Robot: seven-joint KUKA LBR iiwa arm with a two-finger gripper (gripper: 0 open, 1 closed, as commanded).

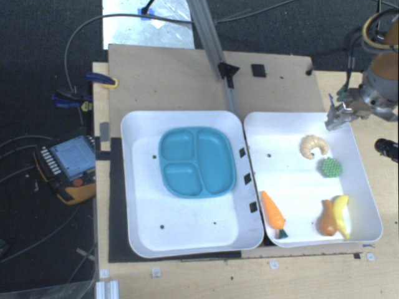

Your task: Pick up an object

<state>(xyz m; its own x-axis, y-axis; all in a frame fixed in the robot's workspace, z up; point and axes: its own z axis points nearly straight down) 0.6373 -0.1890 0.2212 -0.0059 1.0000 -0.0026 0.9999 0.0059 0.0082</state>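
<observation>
Over the right bin's [374, 198] far right corner, hovering with nothing visibly held and finger spacing impossible to tell, gripper [335, 118] nearing the croissant [313, 146] just below, risking, by judgement, clipping the rim or nudging the pastry aside.

a blue divided plate [197, 161] with three compartments lies in the left white bin [144, 226]. the right white bin [282, 167] sits just beside it, their inner rims touching. both rest on a tan board [162, 73]. a grey metal pole [207, 27] slants across the board's top edge. on the dark floor to the left lie a teach pendant [67, 167], blue clamps [81, 92] and grey cables [81, 33].
</observation>
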